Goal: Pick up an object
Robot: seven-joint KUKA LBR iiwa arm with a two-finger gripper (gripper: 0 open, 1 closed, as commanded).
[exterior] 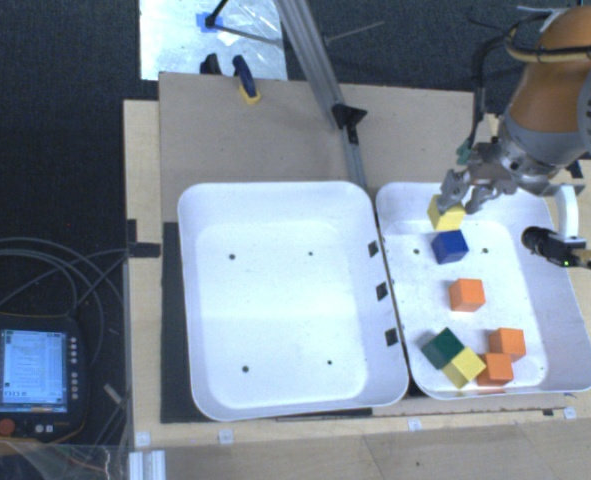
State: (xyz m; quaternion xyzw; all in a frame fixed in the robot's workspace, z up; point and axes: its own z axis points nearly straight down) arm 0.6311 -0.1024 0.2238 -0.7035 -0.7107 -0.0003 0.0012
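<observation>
1. Dark carpet floor [55, 118] all round; tan bench top [275, 128] in the middle, a shiny foil-like sheet [190, 18] past its far edge.
2. Left white bin [200, 298], bare floor with a few dark dots. Right white bin [565, 338] touches it along a seam with black clips.
3. Arm [560, 78] comes in top right, orange band above grey wrist, reaching down over the right bin's far-left corner.
4. Metal pole [310, 48] runs at a slant across the bench's far side.
5. Teach pendant [25, 373] on the floor bottom left, screen lit, text too small to read; cables looped beside it.
6. Gripper [462, 196]: fingers down, closed around a yellow block [445, 213] at the bin's far-left corner.
7. Blue block [449, 245] just in front of the yellow one. Orange block [466, 294] mid-bin.
8. Near edge cluster: green block [441, 347], second yellow block [465, 367], two orange blocks [505, 343] [495, 369], touching.
</observation>
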